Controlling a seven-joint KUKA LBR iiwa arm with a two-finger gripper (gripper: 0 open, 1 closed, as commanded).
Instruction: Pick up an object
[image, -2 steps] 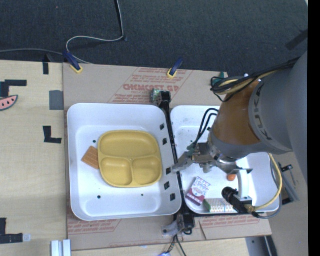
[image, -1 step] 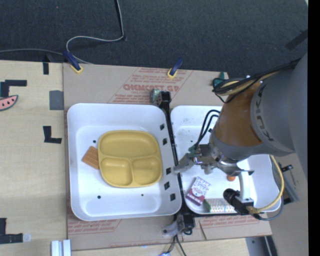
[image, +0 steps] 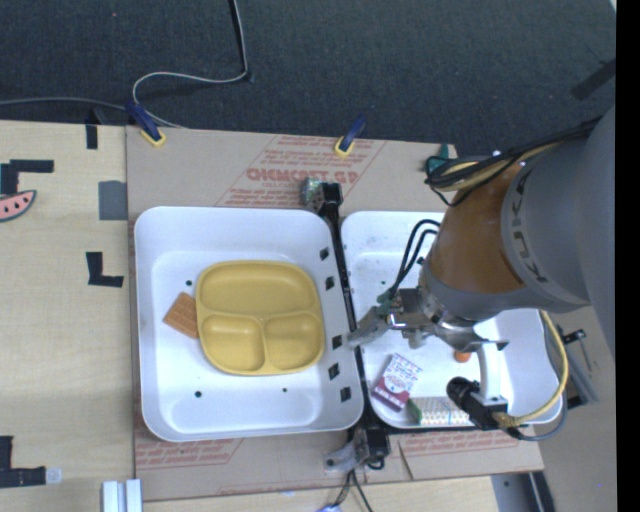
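The arm hangs over the right bin, pincer state hard to tell, packet below, yellow tray left.

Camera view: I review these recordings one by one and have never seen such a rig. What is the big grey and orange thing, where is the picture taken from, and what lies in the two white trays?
The picture is taken by one fixed camera above the bench, looking down at a slant. The big grey machine with the orange band is a robot arm reaching in from the right; its job is to pick up an object. At its end is a two-finger pincer, low over the right shallow white bin, near the divider. I cannot see anything held between its fingers. In that bin lie a small red and white packet and a pale speckled bar beside it. The left shallow white bin holds a yellow plastic plate with three compartments, with a flat brown piece tucked at its left edge.
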